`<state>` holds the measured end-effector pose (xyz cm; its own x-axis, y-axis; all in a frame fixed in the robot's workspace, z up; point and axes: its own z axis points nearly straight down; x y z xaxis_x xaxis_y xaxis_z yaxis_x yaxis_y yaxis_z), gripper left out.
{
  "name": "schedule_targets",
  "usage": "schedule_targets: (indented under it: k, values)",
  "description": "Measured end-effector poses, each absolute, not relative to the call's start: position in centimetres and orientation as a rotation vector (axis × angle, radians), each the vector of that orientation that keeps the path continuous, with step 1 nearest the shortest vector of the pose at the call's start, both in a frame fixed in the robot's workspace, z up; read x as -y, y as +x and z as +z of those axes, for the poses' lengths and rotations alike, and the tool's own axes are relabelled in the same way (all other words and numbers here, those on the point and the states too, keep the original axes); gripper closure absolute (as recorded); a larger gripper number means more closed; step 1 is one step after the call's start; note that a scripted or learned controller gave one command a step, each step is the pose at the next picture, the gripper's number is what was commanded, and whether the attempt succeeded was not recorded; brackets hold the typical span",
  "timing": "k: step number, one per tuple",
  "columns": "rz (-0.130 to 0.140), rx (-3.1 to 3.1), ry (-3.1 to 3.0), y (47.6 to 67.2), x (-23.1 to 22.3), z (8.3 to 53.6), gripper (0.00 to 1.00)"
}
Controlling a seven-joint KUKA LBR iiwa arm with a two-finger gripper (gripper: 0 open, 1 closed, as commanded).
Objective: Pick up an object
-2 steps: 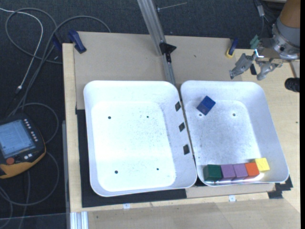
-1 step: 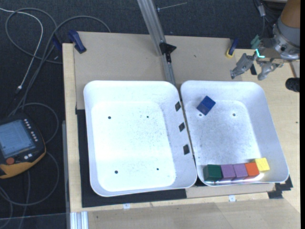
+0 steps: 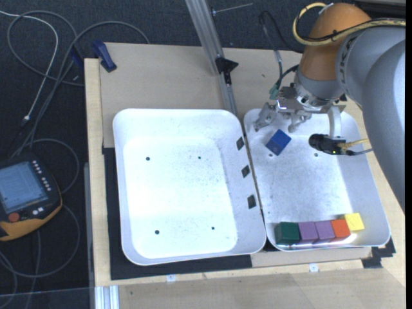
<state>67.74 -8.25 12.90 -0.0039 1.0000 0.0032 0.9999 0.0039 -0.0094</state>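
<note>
— Far to the left of the pincer (image 3: 278, 122), off the tabletop (image 3: 161, 63), what's that grey and orange box?

— A handheld control pendant (image 3: 26, 195), resting on the dark floor with its cables, likely parked out of the arm's reach. Nearer, the left bin (image 3: 129, 127) sits well to the pincer's left; I see nothing in it but small dark specks, so I'd judge it the place where picked things go.

— And the slanted metal bar?

— An aluminium post (image 3: 206, 24), just left of and behind the pincer, with a black clamp partway down it.

— Now the pincer itself.

— It hangs over the far left corner of the right bin (image 3: 367, 172), fingers spread wide. A blue block (image 3: 278, 141) sits tilted just below the fingertips, toward the camera. From this slanted view I can't tell whether the block touches the fingers or lies on the bin floor. It is not clamped between them, so I wouldn't call it held.

— Why spread so wide?

— My guess: to straddle the block before closing. Its tilt may make that awkward.

— Anything else to pick?

— A row of blocks (image 3: 318, 230), green, purple, orange and yellow, pressed against the near rim, well in front of the pincer and to its right. Crowded against the wall, they look harder to grip.
</note>
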Motion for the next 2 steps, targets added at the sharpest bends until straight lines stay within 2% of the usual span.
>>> schedule_targets:
  k: [1,2]
  values:
    - [0.007,2.216,-2.218,65.7,8.8,9.7,0.00]
    - [-0.001,2.221,-2.221,65.9,8.8,11.1,1.00]
